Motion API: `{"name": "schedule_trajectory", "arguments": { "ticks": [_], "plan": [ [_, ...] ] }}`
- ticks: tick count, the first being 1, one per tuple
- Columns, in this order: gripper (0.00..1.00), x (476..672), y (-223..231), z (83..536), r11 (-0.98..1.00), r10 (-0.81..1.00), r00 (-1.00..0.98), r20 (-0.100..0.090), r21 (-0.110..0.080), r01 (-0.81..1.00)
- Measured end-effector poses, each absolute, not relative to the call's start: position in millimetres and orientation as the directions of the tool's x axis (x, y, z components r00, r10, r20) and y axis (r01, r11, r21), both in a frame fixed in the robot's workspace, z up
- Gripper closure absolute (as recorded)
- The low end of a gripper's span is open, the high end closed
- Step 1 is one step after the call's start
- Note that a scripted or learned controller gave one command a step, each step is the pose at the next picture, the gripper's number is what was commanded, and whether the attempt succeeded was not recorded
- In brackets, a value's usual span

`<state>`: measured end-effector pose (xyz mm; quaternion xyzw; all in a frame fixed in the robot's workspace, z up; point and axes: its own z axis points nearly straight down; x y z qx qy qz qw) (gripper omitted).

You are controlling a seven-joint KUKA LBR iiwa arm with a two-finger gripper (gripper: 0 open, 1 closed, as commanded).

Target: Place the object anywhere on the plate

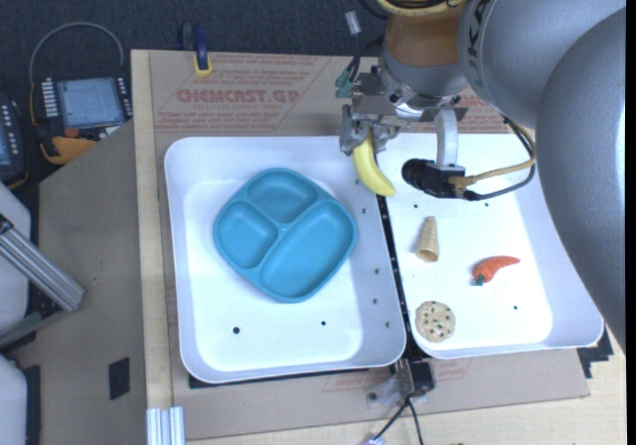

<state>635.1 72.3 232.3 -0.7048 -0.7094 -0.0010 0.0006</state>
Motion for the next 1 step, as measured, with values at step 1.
{"name": "schedule_trajectory", "arguments": {
  "ticks": [1],
  "plan": [
    [1.00, 648.1, 131.0, 220.3, 0.006, 1.000, -0.006, 0.001, 0.003, 1.000]
  ]
}}
